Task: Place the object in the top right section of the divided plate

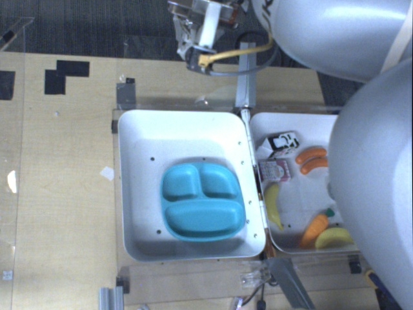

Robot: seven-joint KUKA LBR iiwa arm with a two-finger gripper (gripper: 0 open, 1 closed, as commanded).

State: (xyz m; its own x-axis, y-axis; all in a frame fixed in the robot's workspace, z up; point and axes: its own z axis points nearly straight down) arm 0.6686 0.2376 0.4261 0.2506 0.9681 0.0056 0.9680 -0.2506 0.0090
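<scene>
Plate (203,201), blue and divided into 3 sections, lies flat in the left bin (139,173), slightly below that bin's centre, with all 3 sections bare. Tool (197,47) hangs at the top of the view, above the dark floor beyond the desk (58,173), well apart from both bins; whether it is apart or together cannot be told from this angle. Nothing is seen gripped. A yellow cable (235,52) loops beside it. The grey arm (361,108) covers much of the right bin (258,131). Visible there: a black-and-white item (282,142), an orange sausage shape (312,159), a pink packet (274,170), 2 bananas (273,205), and a carrot (314,229).
</scene>
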